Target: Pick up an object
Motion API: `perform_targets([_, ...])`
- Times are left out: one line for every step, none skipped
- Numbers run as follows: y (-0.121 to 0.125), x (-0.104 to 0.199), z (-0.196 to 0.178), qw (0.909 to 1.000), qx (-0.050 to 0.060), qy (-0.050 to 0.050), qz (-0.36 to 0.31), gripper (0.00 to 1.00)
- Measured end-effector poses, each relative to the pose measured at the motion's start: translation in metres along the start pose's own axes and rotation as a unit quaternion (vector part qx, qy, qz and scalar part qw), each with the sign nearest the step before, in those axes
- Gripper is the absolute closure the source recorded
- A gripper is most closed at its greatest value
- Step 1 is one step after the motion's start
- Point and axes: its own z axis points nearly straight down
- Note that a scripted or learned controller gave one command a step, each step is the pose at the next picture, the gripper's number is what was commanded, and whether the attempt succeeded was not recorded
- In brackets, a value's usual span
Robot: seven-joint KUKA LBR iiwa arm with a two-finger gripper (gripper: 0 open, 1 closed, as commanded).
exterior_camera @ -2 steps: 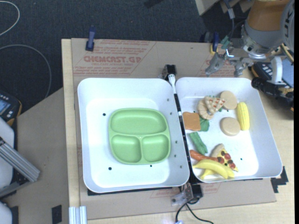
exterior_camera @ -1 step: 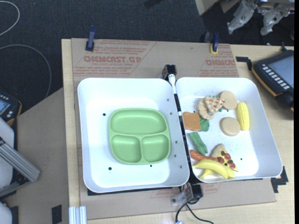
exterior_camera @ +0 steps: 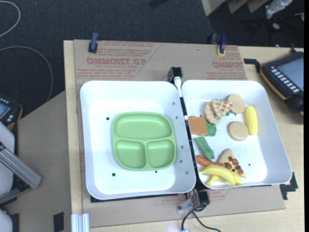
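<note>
The right white bin [exterior_camera: 270,144] holds several toy foods. A yellow corn cob [exterior_camera: 250,120] lies near its right side, with a round tan biscuit [exterior_camera: 237,131] beside it and another round piece [exterior_camera: 236,103] above. A pizza-like wedge [exterior_camera: 217,110] rests at the top, next to an orange toast square [exterior_camera: 198,125]. Lower down lie a green pod [exterior_camera: 205,146], an orange carrot [exterior_camera: 205,160], a pizza slice [exterior_camera: 231,162] and a yellow banana [exterior_camera: 222,174]. In the left bin [exterior_camera: 94,129] sits a green divided plate [exterior_camera: 144,140].
Both bins rest on a brown board [exterior_camera: 120,57] held by blue clamps [exterior_camera: 93,40] at the back. An orange-and-black handheld unit [exterior_camera: 287,79] lies off the right bin's far corner. A cable [exterior_camera: 193,216] trails from the front edge.
</note>
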Motion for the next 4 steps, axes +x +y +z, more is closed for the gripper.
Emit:
perform_targets([-0.073, 0.050, 0.096, 0.9999, 0.010, 0.003, -0.003, 0.00])
perform_targets([-0.072, 0.079, 0.001, 1.0000, 0.002, 0.002, -0.003, 0.00])
perform_targets([-0.131, 0.209, 0.107, 0.9999, 0.012, 0.002, -0.007, 0.00])
perform_targets([-0.167, 0.221, 0.263, 0.9999, 0.016, 0.000, -0.001, 0.00])
